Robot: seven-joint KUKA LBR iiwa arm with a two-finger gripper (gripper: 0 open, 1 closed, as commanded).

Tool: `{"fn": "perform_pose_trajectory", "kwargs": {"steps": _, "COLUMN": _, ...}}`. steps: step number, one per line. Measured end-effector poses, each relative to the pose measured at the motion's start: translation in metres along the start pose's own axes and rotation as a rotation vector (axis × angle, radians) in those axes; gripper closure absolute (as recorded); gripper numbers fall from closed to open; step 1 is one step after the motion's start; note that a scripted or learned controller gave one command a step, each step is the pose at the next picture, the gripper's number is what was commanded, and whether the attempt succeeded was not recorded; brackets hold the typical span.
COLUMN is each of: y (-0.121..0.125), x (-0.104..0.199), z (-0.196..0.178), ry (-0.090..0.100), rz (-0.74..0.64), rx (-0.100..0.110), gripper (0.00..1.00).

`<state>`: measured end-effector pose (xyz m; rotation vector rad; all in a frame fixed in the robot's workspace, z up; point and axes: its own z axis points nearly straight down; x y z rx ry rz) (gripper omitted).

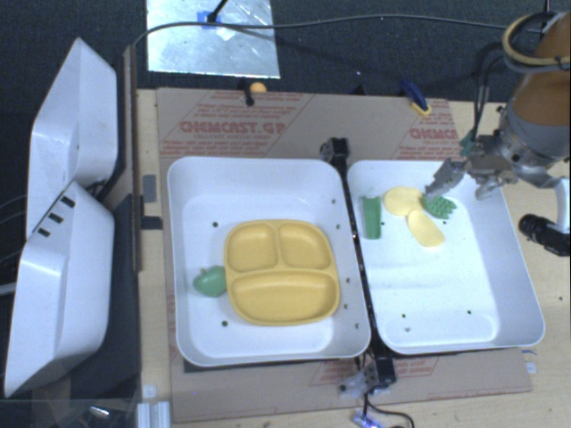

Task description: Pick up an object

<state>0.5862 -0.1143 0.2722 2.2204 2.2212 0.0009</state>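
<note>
In the left bin [183, 239] I count one small green piece [210, 281] touching the left edge of one yellow divided plate [282, 270]. In the right bin [508, 275] lie one green block [371, 217] by the left wall, two yellow ovals [415, 215] touching each other, and one green toothed piece [440, 207] just beside them. My gripper [443, 181] hangs right over that toothed piece; I cannot tell whether it is released or clenched.

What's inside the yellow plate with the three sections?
Nothing that I can see. The yellow divided plate shows three bare sections. A green toy touches its left rim, outside it. The bin floor under the plate is covered.
</note>
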Motion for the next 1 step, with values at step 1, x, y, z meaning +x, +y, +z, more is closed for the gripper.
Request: {"fn": "perform_pose_trajectory", "kwargs": {"steps": 1, "y": -0.0451, "x": 0.0177, "z": -0.1806, "ry": 0.000, "rz": 0.039, "rx": -0.015, "gripper": 0.00}}
